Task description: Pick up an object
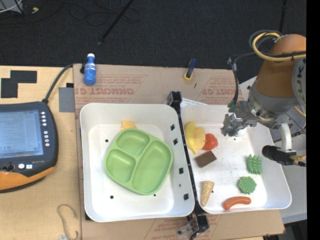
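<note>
Camera view: the grey arm (pixel 274 91) reaches in over the right-hand bin (pixel 272 196), its end effector (pixel 234 124) poised above the bare white floor in the bin's upper part, with nothing seen between its tips. Whether the tips stand apart or together cannot be told from this angle.

The toys that could be picked lie in that same bin. Taking the end effector as the mark: a yellow banana-shaped piece (pixel 191 135) and a red tomato-like piece (pixel 210 141) sit touching each other to its lower left, near the bin's inner wall; a brown block (pixel 205 159) lies just below them; a cream cone (pixel 207 191) rests further down; an orange-red sausage (pixel 236 202) lies well below it near the front rim; two green knobbly pieces (pixel 247 184) (pixel 254 164) sit to its lower right.

The left-hand bin (pixel 95 184), well to the left of the end effector, carries a green divided plate (pixel 138 160).

By the look of it, the approach step is in hand and no object has yet been chosen or gripped. The next move likely calls for shifting over one toy, the red-and-yellow pair being nearest, then descending squarely so the tips straddle a single piece rather than nudging its neighbour.
</note>
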{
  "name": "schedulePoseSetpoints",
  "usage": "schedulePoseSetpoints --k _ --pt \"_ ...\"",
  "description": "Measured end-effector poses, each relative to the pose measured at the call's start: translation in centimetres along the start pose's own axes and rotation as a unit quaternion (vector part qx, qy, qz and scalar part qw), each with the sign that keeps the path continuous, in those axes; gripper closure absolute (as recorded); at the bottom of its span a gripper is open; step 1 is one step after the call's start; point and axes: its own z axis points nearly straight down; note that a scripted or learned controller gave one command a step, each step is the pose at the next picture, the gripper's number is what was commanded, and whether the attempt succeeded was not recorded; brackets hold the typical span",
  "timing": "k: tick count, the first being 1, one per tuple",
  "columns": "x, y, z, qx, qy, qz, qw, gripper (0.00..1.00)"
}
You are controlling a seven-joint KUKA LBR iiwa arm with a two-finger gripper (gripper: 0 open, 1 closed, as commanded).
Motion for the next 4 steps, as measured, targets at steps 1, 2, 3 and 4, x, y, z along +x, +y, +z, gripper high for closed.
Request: schedulePoseSetpoints --k 1,2,3,4 --pt "5.0 -0.2 -0.4 -0.001 0.0 -0.001 1.0 1.0" --pt "9.1 -2.2 -0.2 0.0 0.0 0.0 1.0 1.0" --pt "14.7 -2.8 -0.2 0.0 0.0 -0.001 1.0 1.0" --pt "18.1 -4.6 0.7 0.001 -0.001 0.0 1.0 1.0"
